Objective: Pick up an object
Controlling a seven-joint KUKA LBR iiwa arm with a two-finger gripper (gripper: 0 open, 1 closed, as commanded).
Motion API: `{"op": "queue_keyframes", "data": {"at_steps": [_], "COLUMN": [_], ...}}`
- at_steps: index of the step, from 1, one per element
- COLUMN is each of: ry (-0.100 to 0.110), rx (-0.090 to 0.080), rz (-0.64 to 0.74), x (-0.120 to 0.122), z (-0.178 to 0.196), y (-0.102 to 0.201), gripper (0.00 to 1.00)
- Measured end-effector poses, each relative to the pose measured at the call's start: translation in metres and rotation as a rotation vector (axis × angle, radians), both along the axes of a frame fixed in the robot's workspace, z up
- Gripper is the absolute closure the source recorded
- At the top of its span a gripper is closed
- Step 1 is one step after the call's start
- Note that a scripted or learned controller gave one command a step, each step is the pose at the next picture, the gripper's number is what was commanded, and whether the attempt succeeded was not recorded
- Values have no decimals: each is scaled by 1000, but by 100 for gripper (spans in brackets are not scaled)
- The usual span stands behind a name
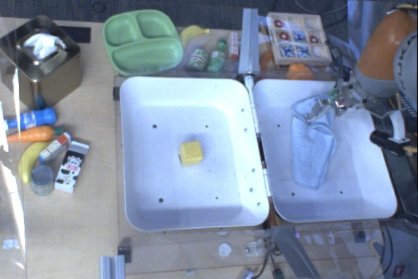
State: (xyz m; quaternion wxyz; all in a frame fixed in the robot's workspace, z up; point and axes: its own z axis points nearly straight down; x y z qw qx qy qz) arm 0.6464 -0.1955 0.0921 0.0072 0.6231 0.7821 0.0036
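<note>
Grey arm with orange band, reaching in from the right over the right bin (366,202). End effector (321,108) low at the upper edge of a pale blue cloth (312,148), apparently pinching a raised fold of it, though hard to confirm at this size. Rest of the cloth trailing below and just left. Far to the left, a yellow block (191,153) alone in the left bin (157,206).

Left bin (150,108) lies wide open, just a yellow block (191,153) at its centre. Right bin (366,193): pale blue cloth (312,150) crowds the left half, bare floor toward frame right.
</note>
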Motion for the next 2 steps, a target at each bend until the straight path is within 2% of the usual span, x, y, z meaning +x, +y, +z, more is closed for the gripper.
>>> {"op": "queue_keyframes", "data": {"at_steps": [1,2], "ry": [11,-3], "rx": [-7,-4], "rz": [70,76], "x": [23,27], "z": [0,13], "y": [38,42], "gripper": [0,100]}}
